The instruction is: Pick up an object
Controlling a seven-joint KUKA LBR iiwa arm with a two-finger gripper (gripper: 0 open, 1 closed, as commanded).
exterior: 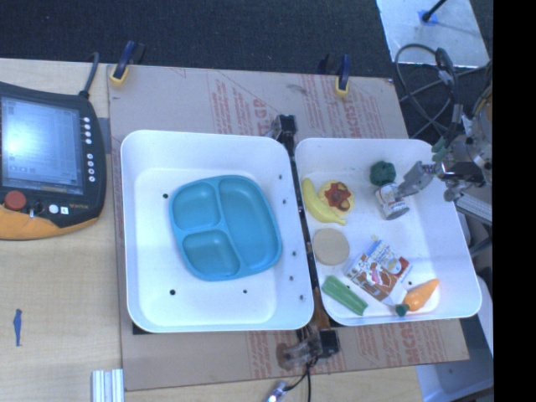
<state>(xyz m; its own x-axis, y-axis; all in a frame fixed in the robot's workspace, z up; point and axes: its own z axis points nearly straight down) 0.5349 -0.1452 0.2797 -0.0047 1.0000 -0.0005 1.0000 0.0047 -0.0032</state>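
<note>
The right bin [452, 249] holds several small objects. Among them are a yellow banana [313, 201], a red-and-yellow toy food piece [338, 196], a dark green round object [383, 172] and a silvery can [390, 202]. Nearer the front lie a tan disc [331, 246], a green block [344, 295], a printed snack packet [378, 271] and an orange carrot [420, 295]. My gripper [421, 178] is low over the bin's right side, its tip just right of the can. Nothing is visibly held.
In the left bin [142, 224] lies a blue divided plate [224, 226]. A control tablet [46, 162] rests on the bench at the far left. Clamps [342, 74] sit along the board's back edge, and cables [427, 65] lie at the back right.
</note>
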